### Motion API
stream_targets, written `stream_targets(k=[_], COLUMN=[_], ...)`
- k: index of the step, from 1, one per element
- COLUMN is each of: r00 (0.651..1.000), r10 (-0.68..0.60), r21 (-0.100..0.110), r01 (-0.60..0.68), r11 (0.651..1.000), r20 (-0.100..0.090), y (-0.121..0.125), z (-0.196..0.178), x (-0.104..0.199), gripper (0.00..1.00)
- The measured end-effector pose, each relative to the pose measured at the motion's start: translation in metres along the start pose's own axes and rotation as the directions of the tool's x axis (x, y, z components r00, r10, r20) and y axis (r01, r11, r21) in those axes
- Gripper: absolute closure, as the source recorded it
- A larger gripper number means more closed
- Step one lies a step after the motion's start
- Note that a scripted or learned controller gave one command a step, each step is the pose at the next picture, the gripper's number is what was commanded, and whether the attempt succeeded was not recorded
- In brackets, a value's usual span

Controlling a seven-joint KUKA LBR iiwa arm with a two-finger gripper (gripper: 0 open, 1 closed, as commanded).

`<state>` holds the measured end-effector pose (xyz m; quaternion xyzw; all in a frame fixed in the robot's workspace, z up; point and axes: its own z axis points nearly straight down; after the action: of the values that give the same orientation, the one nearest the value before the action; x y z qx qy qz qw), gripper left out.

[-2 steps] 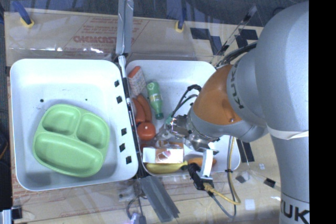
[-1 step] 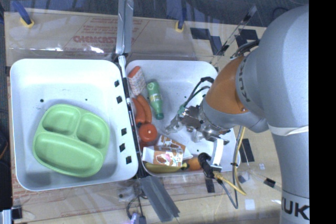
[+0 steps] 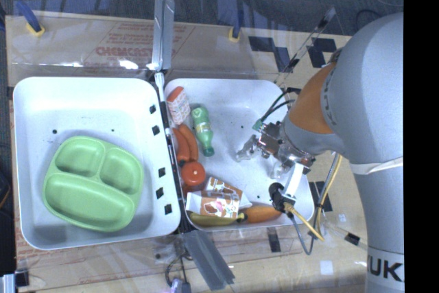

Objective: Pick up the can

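1. White plastic makes up both shallow bins; I see the left bin (image 3: pixel 27 147) carrying a glossy green sectioned plate (image 3: pixel 92 182) with rounded corners and three compartments.
2. I read the right bin (image 3: pixel 233 92) as the cluttered one, with its contents lined up along its left wall and near edge.
3. I find the can (image 3: pixel 179 106) at the far left corner of the right bin, a small cylinder with a white and red-orange label, lying with its long axis running roughly far to near, tilted slightly.
4. Just to its right lies a green bottle (image 3: pixel 202 130), its neck pointing far; a smooth orange sausage-shaped piece (image 3: pixel 186 142) sits between them, and a round red tomato (image 3: pixel 193 173) lies nearer.
5. Along the near edge I see a printed carton (image 3: pixel 218 201), a yellow banana (image 3: pixel 212 219) and a carrot (image 3: pixel 259 214).
6. My arm reaches in from the right, grey shell with an orange band, wrist bent down over the right half of that bin.
7. Its metal gripper (image 3: pixel 248 147) points left, well apart from the can, and I cannot tell how its jaws stand.
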<state>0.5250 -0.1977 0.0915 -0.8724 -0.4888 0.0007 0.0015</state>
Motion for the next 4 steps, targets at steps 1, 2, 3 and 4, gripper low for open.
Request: stream_targets(k=[1,2,3,4], r00=[1.0,0.999,0.991,0.899], r10=[-0.018,0.034,0.131,0.438], r21=[0.001,0.0,0.001,0.005], r01=[0.018,-0.034,-0.131,-0.438], r11=[1.0,0.999,0.991,0.899], r20=[0.0,0.0,0.0,0.002], y=[0.027,0.036,0.053,-0.044], z=[0.0,-0.001,-0.035,-0.002], x=[0.051,0.026,0.028,0.02], gripper=[0.0,0.0,0.0,0.0])
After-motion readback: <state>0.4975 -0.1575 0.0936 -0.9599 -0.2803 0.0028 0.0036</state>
